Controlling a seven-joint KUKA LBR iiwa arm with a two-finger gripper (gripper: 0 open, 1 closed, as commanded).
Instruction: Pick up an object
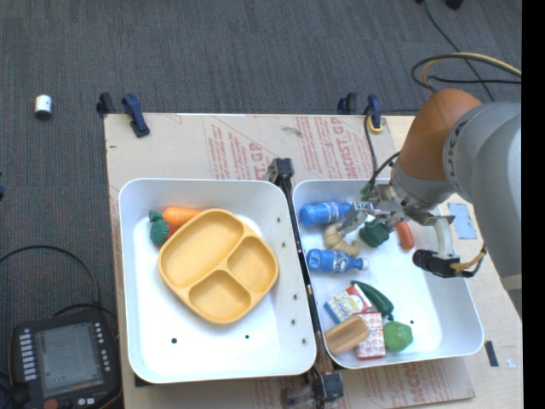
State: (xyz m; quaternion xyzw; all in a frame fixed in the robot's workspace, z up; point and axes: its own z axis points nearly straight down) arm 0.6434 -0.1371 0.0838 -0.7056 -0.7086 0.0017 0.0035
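The gripper (364, 220) hangs low in the right bin (443, 331), jaws spread apart, among two blue bottles (324, 214), a tan piece (337, 239) and a dark green lump (375, 233). The yellow tray (218, 265) fills the left bin (145, 331).

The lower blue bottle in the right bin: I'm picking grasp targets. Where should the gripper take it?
Grip the blue bottle across its body from above. It lies on its side, cap pointing right, so fingers should close across its narrow width; a beige piece crowds its upper side.
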